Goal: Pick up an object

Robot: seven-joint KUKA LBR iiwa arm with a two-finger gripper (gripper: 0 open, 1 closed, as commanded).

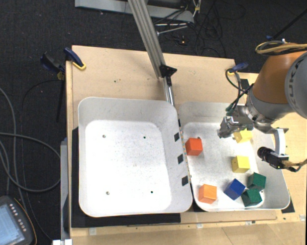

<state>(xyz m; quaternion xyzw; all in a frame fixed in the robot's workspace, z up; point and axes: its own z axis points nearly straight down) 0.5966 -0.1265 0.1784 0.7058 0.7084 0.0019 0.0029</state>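
From above, the claw (232, 128) hangs over the right bin (276, 196), a yellow block (242, 135) partly under it; whether it is clamped there cannot be told. The block looks light, rigid and smooth: grip two opposite flat faces.

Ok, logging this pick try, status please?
Hand low in right bin. Yellow block right beside it, grasp unclear. Other blocks lie apart; nothing in the way.
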